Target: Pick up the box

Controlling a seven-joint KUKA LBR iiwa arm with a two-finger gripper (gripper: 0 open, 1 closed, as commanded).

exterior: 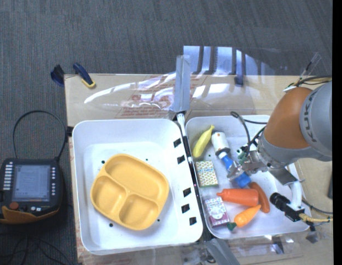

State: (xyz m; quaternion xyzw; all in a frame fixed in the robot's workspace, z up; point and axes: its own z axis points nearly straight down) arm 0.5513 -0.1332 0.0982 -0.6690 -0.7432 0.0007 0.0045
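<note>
Two small boxes lie in the right bin [281, 228]. A pale green patterned box [206, 173] lies flat by the bin's left wall. Near the front left corner is a pink and red box [217, 211]. My gripper [239, 171] hangs low over the middle of the bin, right of the green box and apart from it. A small blue thing [243, 180] sits just under the gripper; whether it is held is unclear.
A banana [202, 141] and a white bottle [221, 147] with a blue end lie at the back of the right bin. Orange carrots [239, 196] [247, 215] lie near its front. A yellow divided plate [130, 190] fills the left bin [83, 148].
</note>
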